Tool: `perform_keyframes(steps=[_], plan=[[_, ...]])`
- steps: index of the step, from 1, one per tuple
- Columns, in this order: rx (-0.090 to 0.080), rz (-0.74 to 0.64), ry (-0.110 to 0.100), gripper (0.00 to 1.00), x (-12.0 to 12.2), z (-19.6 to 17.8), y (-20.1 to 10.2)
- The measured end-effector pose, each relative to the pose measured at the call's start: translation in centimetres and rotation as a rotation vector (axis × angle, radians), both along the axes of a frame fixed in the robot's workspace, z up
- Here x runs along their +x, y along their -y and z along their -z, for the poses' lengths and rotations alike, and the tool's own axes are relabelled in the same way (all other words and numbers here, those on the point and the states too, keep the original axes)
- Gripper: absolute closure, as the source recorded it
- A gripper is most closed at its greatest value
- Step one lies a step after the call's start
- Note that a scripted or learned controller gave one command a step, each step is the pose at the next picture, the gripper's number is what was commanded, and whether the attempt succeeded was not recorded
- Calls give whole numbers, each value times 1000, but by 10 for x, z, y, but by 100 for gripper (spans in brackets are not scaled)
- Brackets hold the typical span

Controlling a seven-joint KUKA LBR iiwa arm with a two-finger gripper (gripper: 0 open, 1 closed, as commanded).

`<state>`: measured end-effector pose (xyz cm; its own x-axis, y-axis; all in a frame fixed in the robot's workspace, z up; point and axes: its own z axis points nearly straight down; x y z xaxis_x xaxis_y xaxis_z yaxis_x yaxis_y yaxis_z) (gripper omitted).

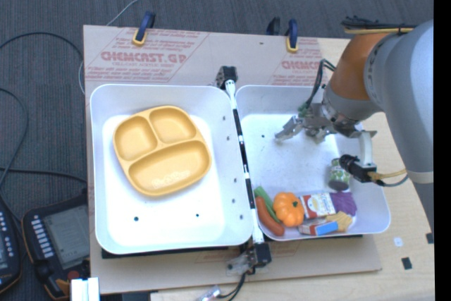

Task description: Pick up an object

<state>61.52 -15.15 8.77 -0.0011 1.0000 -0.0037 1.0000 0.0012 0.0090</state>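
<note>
My gripper (301, 132) hangs over the upper middle of the right bin (278, 169), its two fingers spread open with nothing between them. The loose objects lie below it along the bin's front edge: an orange pumpkin (287, 207), a red and orange carrot-like piece (267, 213), a red and white box (318, 205), a purple piece (344, 203) and a yellow and blue item (328, 225). A small dark can (340, 175) stands by the right wall, below and right of the gripper. The gripper touches none of them.
The left bin (148, 225) holds a yellow divided plate (163, 149). A central divider (239, 144) runs between the bins. The grey arm with its orange band (359, 70) comes in from the right over the right bin's far corner. A cable (384, 180) trails near the can.
</note>
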Motion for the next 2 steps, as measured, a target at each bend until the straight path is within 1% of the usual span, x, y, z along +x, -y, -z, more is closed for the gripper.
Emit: perform_keyframes(steps=[1,2], plan=[[-1,-1,1,100,1,-11,0],[4,-2,-5,100,-10,-98,-94]])
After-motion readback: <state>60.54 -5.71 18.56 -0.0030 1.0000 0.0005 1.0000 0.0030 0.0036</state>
